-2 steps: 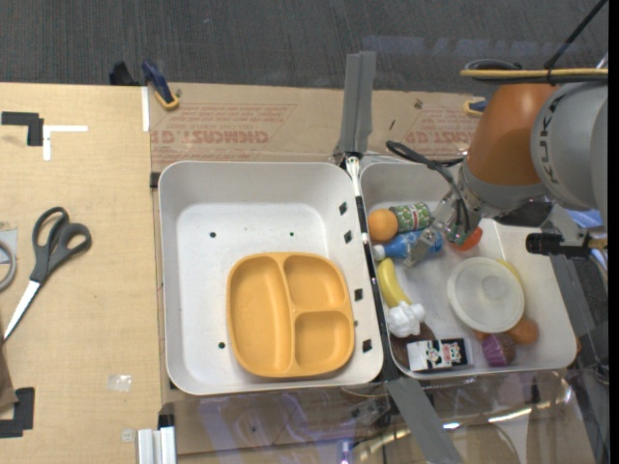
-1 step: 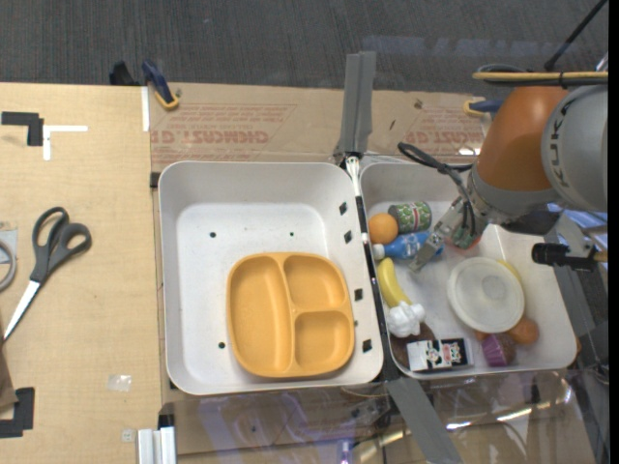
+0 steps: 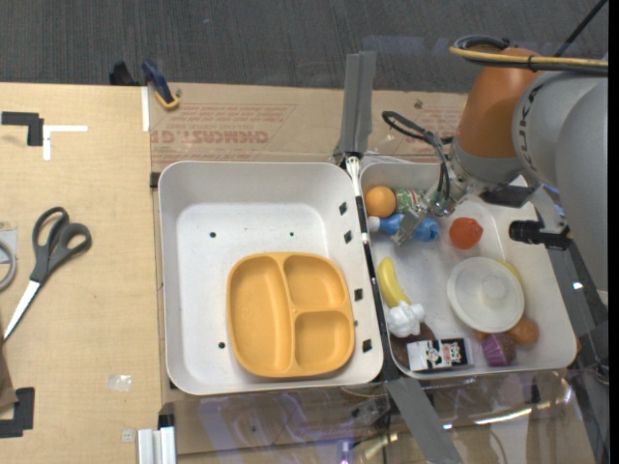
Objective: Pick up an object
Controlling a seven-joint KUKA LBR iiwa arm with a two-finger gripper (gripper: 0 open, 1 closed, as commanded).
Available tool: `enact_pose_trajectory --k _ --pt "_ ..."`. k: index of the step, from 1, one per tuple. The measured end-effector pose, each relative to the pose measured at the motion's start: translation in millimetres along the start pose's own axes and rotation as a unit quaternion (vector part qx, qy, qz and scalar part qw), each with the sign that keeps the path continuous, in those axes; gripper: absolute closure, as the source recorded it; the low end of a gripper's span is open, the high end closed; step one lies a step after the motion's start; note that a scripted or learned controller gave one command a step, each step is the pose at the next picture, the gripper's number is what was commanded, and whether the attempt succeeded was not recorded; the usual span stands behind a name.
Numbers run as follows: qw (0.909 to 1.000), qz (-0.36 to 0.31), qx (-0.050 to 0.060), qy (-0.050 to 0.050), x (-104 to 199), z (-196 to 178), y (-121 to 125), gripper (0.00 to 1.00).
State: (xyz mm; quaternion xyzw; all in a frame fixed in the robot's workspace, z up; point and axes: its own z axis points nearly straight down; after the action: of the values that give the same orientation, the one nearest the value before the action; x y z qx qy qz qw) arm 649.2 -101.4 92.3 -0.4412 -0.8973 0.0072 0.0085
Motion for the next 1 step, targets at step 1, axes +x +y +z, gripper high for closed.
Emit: enact_pose_trajectory --k 1 --pt "1.0 0.0 0.005 0.002 0.4 -6.9 -3.0 1.0"
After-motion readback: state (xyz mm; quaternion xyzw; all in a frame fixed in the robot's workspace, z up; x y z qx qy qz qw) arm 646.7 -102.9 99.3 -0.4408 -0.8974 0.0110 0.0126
